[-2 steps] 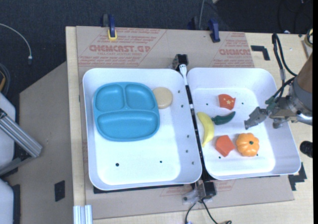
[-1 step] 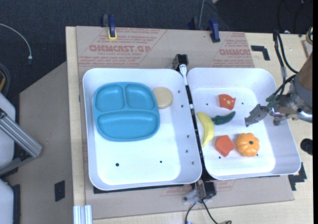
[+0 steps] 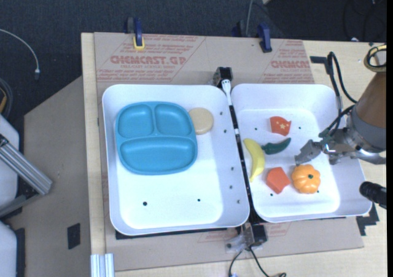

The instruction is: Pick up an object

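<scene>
Plastic is seen throughout: two smooth, shallow white bins with rounded corners. In the left bin (image 3: 166, 208) a glossy blue three-compartment plate (image 3: 157, 137) is laid, with a pale round disc (image 3: 201, 120) touching it at 2 o'clock. In the right bin (image 3: 319, 208) a red wedge (image 3: 280, 125), dark green pepper (image 3: 276, 145), curved yellow banana (image 3: 255, 157), red block (image 3: 277, 179) and ribbed orange pumpkin (image 3: 306, 179) are gathered. The gripper (image 3: 305, 152) is poised just above the pumpkin, at its 12 o'clock; whether it is released or clenched cannot be told.
</scene>
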`<action>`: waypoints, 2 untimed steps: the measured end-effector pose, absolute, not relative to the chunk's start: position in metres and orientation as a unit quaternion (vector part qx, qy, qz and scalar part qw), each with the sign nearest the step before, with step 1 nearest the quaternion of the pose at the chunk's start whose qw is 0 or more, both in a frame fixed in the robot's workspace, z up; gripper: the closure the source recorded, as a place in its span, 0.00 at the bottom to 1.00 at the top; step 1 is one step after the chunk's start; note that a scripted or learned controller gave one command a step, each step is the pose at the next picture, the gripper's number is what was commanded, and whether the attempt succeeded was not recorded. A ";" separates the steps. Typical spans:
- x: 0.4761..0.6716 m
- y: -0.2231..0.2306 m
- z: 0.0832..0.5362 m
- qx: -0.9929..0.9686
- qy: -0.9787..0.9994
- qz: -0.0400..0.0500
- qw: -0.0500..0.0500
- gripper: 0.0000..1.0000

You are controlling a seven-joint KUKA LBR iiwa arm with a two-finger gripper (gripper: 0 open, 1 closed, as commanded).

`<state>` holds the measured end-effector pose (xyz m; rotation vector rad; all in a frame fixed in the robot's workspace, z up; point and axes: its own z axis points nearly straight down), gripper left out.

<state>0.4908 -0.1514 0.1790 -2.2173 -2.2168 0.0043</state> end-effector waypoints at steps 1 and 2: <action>0.482 -0.156 0.130 -0.708 -0.707 0.002 0.004 0.00; 0.486 -0.157 0.089 -0.708 -0.706 -0.003 -0.003 0.00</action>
